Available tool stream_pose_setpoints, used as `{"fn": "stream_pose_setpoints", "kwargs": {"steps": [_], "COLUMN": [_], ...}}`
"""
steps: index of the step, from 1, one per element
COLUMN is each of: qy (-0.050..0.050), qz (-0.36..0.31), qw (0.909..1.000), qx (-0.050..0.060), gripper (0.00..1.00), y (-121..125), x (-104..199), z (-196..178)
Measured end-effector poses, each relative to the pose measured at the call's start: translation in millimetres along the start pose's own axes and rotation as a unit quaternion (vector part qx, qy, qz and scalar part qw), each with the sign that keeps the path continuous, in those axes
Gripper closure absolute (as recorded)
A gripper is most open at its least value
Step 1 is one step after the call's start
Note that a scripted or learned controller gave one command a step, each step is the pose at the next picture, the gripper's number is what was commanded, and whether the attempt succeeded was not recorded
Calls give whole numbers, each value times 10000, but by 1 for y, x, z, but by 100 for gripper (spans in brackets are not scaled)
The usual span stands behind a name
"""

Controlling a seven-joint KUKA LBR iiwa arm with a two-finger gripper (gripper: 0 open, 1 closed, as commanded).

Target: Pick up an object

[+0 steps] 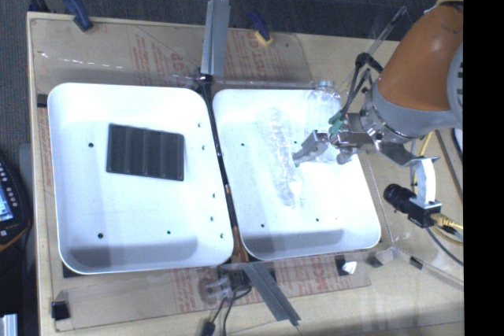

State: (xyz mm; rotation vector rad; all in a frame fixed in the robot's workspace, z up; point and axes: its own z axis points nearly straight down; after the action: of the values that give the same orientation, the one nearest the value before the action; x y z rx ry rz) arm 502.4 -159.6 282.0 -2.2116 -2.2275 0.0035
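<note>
A dark grey ribbed rectangular pad (pixel 146 152) lies flat in the left bin (pixel 71 240), in its upper middle. A clear, see-through plastic item (pixel 283 157) stretches down the middle of the right bin (pixel 354 228) and is hard to make out against the white floor. My gripper (pixel 309 148) hangs over the right bin, just to the right of the clear item's middle, pointing left toward it. Nothing is visibly in its grasp. The grey and orange arm (pixel 421 75) reaches in from the right.
Another clear plastic piece (pixel 327 96) sits at the right bin's far right corner. A metal bar (pixel 214 35) runs back from between the bins. Blue clamps (pixel 79 12) hold the board's far edge. Cables and a black fitting (pixel 405 203) hang beside the right bin.
</note>
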Motion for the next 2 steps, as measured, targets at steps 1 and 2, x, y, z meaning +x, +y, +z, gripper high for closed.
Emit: {"fn": "stream_pose_setpoints", "kwargs": {"steps": [1, 2], "qy": [-11, -5], "qz": [1193, 789], "qw": [9929, 9969], "qx": [-25, -3], "gripper": [0, 0], "y": [-7, -25], "x": [-8, 26], "z": [-27, 29]}}
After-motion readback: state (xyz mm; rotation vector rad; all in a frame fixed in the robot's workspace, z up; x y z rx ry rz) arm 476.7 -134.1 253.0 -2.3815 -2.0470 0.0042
